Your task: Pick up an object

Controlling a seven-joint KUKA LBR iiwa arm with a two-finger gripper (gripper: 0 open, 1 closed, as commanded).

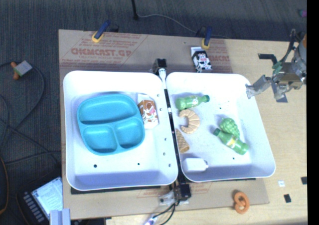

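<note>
green bottle (231,136) in right bin, gripper (268,85) well apart

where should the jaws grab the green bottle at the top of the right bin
Probably across the body of the green bottle, from straight above. It lies on its side, long axis roughly left-right, so close across the narrow width. The croissant sits just below, leaving little room there.

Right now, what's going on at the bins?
The end effector sits at the right edge of the bench, outside the right bin, with nothing visibly in it. In that bin lie a green bottle, a croissant, a second green bottle and a white block. The left bin holds a blue divided tray. No pick has happened yet.
</note>
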